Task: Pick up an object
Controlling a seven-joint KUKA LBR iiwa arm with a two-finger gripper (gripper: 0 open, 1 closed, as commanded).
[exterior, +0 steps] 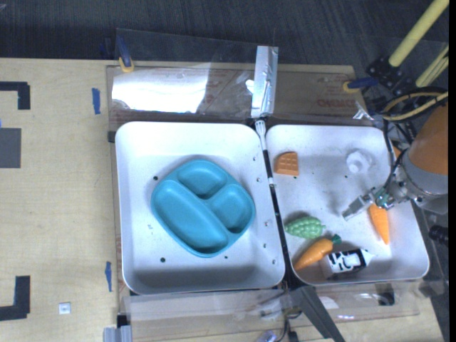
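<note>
My gripper (365, 204) reaches in from the right over the right bin (324, 191), low above its floor. A small orange carrot (382, 224) lies just below and right of it, its green top touching or under the gripper's tip. Toward the front of the bin lie a larger carrot (313, 252), a bumpy green toy (304, 226) and a black-and-white bottle (347, 260). An orange waffle-like piece (286, 163) sits at the bin's back left. A small clear round piece (356, 164) rests at the back.
The left bin (135, 191) holds a blue divided plate (203, 206). The metal divider (265, 84) and a clear panel stand behind the bins. The arm's orange band (431, 148) hangs over the right bin's right rim. Cables and a yellow pole are at the back right.
</note>
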